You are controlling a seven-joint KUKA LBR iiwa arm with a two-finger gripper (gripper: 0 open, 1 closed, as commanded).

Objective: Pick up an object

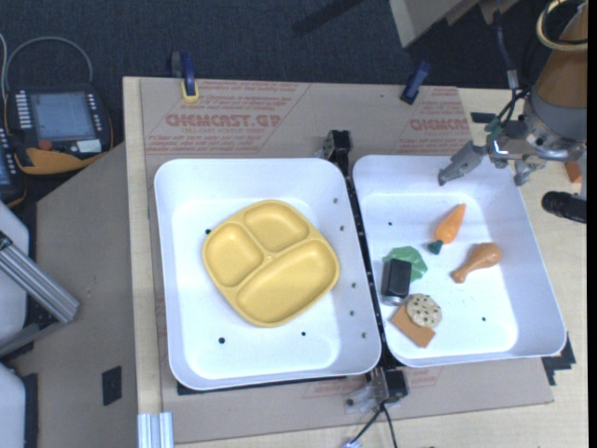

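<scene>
Camera view: jaws wait at the back of the right bin, toys lie nearer the front

Camera view looks down on the surface, where the jaws [492, 161] hang over the far rim of the right bin [522, 339], spread wide with nothing between the two fingers. No one target is named, so any of the loose items in that bin would serve. All of them lie toward the viewer and a little to the left of the jaws.

Nearest is one orange carrot [450, 225], its long axis running diagonally from upper right to lower left, green tip lowest. Just beyond it sits one brown drumstick [476, 261], also slanted, thick end toward the upper right. Further off, close to the bin's left wall, are one green piece [409, 259], one small black block [397, 277] lying partly over it, and one cookie [423, 311] resting on one tan slab [409, 328].

My judgement is that the carrot is the easiest reach: a short descent forward, with the fingers turned to close across its slant.

The left bin [187, 334] carries one yellow divided plate [270, 262] with three compartments.
</scene>
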